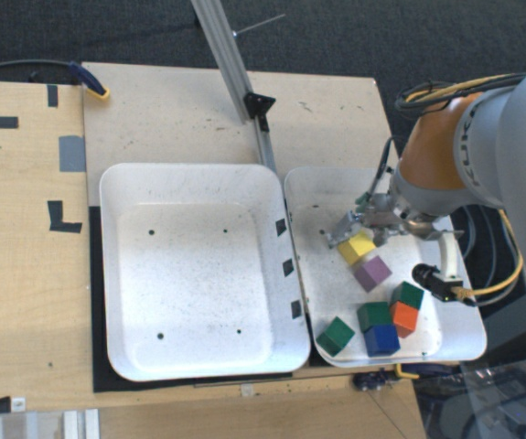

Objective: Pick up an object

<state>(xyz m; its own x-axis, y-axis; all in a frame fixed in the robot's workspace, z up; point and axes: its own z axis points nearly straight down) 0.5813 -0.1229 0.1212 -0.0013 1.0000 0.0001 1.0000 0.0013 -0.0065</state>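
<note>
**Pincer low in right bin, at yellow block**

The grey arm (482, 144) with its orange band (432, 158) is seen reaching in from the right, over the right bin (313, 190). The pincer (354, 231) is placed low in that bin, its metal parts pointing toward the bin's left side. Whether it is released or clenched cannot be told; the tips are blurred and partly covered by the wrist.

A yellow block (357, 248) is found directly under the pincer, touching or nearly touching it; a grasp cannot be confirmed. A purple block (372, 272) is set just beside the yellow one, on the side nearer the camera and slightly right of the pincer.

Further toward the camera from the pincer, a cluster is seen: a green block (408, 294), an orange block (405, 317), a dark green block (372, 315) and a blue block (381, 338), all packed close together. Another green block (337, 335) is placed apart from the cluster, near the bin's front-left corner, below and slightly left of the pincer.

The left bin (116, 190) lies well to the left of the pincer. Both bins are borne by the desk (171, 108). A metal rail (221, 35) is seen slanting down from the top edge, above and left of the pincer. A yellow-sheathed cable (491, 286) is looped to the right of the pincer.
</note>
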